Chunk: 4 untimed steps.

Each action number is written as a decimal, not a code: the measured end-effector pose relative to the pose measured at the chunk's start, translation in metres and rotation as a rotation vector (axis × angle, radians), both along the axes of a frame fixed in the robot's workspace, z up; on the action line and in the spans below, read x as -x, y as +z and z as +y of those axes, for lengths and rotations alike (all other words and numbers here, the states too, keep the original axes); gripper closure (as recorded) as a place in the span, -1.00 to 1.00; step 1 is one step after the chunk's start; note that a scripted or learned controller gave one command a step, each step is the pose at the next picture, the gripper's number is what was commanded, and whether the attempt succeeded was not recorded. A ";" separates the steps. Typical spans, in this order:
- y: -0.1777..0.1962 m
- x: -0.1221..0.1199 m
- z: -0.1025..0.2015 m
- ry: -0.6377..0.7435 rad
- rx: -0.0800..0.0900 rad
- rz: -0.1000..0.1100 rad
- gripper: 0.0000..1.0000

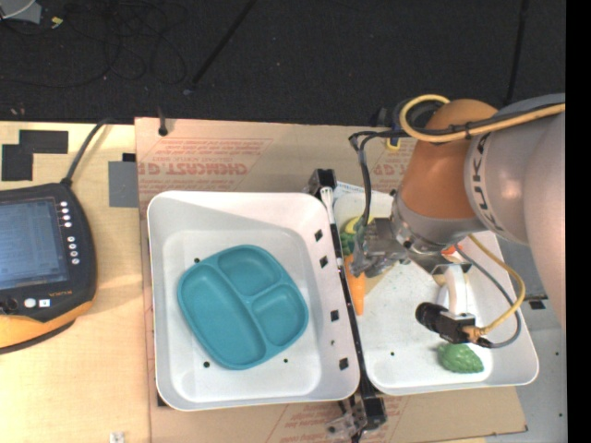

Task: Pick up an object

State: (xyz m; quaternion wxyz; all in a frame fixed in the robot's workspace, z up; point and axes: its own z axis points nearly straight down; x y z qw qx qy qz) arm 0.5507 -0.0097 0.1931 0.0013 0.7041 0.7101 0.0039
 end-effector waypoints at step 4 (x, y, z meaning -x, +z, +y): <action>-0.107 -0.022 -0.077 -0.010 0.002 0.016 -1.00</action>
